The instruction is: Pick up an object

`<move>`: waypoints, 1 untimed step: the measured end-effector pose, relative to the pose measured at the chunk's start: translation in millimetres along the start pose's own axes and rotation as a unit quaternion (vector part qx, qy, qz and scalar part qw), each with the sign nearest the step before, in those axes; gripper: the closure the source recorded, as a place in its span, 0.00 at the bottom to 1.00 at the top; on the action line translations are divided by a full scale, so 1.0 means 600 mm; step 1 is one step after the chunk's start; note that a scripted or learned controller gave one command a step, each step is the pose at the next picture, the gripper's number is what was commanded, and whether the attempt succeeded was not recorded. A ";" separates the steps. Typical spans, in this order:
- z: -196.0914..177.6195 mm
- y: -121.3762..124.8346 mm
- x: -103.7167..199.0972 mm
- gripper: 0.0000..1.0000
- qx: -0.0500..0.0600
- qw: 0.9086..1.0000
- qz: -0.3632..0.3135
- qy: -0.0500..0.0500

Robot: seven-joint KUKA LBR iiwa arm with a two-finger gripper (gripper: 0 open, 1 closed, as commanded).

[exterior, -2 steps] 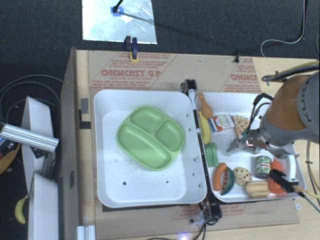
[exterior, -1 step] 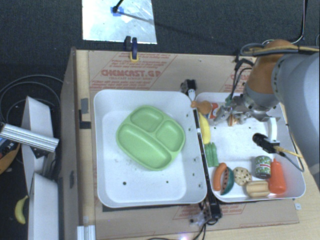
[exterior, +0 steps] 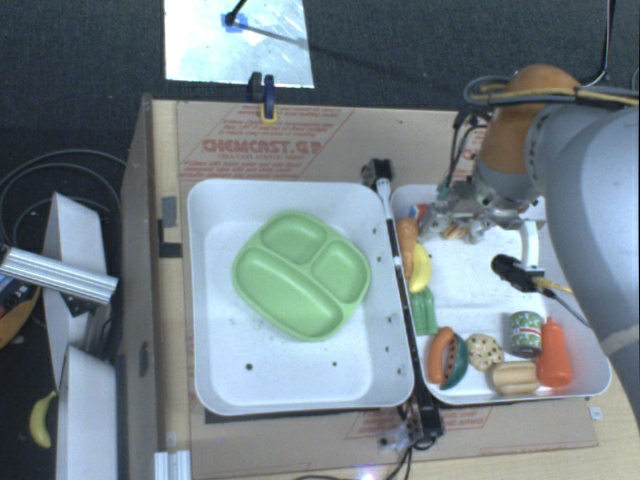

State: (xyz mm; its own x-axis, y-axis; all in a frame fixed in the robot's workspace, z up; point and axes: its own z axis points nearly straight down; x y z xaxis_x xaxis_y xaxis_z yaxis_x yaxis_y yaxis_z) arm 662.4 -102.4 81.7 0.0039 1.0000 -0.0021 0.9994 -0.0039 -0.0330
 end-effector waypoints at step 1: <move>-0.012 0.004 -0.044 0.00 -0.008 1.000 -0.001 0.003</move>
State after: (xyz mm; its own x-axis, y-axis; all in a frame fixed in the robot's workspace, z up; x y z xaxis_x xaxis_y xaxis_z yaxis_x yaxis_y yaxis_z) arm 664.9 -128.5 88.8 0.0018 1.0000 0.0032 0.9999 -0.0017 -0.0161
